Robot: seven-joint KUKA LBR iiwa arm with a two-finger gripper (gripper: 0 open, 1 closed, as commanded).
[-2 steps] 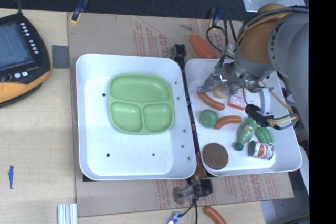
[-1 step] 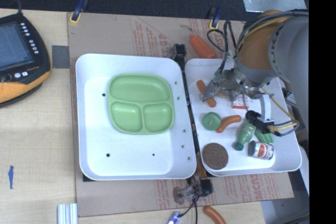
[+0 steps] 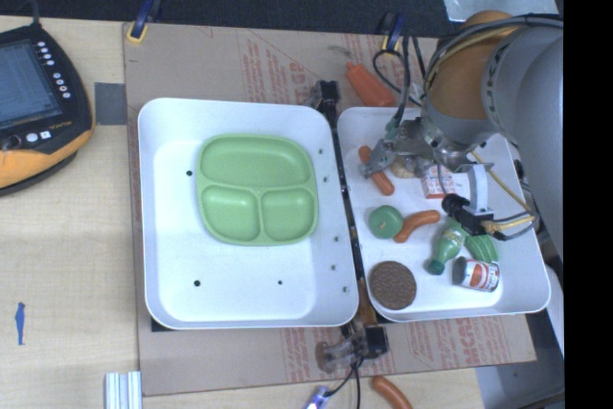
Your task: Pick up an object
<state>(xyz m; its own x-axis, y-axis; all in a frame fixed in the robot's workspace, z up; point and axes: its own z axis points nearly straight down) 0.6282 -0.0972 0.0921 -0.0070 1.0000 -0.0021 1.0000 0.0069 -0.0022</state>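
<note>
My gripper is low in the right bin, near its back left corner. Directly under and beside it lies a small orange sausage; I cannot see whether the sausage is held. In front of it lie a green round piece, a second orange sausage, a green bottle, a red-and-white can and a brown disc. The wrist hides the back of this bin.
The left bin holds a green divided plate. A tablet in an orange case lies at the far left of the bench. One orange piece lies behind the bins, another in front.
</note>
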